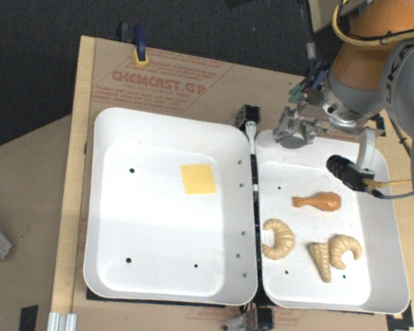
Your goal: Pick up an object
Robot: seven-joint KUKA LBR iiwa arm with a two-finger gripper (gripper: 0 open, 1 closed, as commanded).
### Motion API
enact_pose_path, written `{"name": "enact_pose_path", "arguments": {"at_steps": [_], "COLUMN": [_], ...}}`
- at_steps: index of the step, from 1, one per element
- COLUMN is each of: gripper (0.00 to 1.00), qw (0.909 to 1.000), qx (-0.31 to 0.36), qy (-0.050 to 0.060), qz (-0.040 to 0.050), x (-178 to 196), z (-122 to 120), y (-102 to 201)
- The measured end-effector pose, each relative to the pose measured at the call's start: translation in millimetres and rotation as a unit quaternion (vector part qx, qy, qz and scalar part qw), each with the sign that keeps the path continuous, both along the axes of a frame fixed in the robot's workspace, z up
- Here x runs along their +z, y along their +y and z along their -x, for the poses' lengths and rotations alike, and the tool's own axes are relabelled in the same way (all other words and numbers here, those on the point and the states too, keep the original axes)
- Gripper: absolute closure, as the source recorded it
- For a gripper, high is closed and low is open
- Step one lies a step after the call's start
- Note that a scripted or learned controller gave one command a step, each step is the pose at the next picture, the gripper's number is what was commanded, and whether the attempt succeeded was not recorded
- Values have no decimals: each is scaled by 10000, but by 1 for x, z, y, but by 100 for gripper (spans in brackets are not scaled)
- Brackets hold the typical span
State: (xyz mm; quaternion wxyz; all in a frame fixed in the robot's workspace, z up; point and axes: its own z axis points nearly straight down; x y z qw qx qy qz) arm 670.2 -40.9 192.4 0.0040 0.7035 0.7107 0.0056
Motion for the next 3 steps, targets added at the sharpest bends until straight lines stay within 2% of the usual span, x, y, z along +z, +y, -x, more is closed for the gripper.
{"name": "enact_pose_path", "arguments": {"at_steps": [1,2,3], "gripper": [100,100,100], "qw": [10000,10000,9999], "qx": [-23,-21,-56], "qy": [45,23,105], "qz": [7,6,10], "x": [15,85,63], "z": [3,3,59], "y": [43,89,88]}}
